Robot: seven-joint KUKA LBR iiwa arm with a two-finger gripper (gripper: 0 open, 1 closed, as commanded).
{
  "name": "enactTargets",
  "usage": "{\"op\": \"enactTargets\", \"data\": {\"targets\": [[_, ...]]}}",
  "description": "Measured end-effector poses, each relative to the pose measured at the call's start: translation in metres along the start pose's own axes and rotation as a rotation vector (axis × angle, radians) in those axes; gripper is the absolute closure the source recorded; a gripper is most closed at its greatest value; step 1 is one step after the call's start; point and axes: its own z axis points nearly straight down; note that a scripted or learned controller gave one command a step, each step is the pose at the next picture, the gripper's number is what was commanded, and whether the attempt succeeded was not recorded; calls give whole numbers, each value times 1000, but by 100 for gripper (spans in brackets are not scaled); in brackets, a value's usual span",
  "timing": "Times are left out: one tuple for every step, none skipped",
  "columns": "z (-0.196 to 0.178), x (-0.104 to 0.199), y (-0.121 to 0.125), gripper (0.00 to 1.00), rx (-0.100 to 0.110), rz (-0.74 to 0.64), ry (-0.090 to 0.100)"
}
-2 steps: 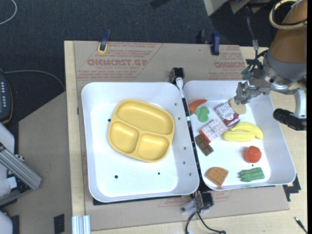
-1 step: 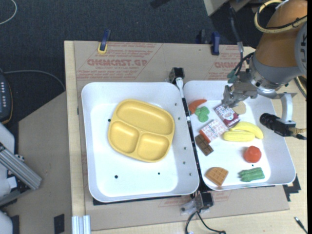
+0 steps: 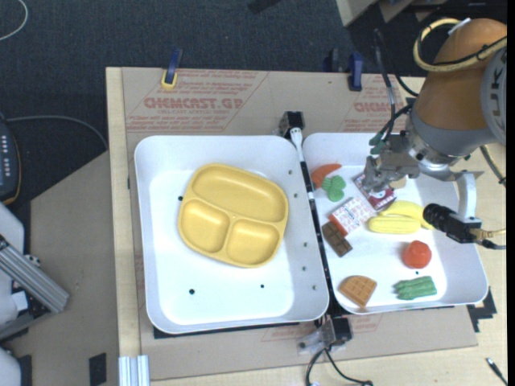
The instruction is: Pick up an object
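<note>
My gripper (image 3: 376,185) hangs low over the upper middle of the right bin (image 3: 338,147). Just below it a red and white packet (image 3: 352,213) lies flat, with a small dark red piece (image 3: 386,197) beside the gripper's tip. A yellow banana (image 3: 396,217) lies to the right of the packet. Left of the gripper sit a green leafy toy (image 3: 334,187) and an orange slice (image 3: 324,172). Nothing can be seen held in the gripper.
The right bin also holds a brown bar (image 3: 336,238), a red tomato (image 3: 417,254), a waffle (image 3: 358,289) and a green bean bundle (image 3: 415,288). A yellow divided plate (image 3: 233,214) lies in the left bin (image 3: 161,215).
</note>
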Motion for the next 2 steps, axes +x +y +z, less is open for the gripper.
{"op": "enactTargets", "data": {"targets": [[0,-4,5,100,-5,-1,-2],[-15,-9,4,100,-8,-1,-2]]}}
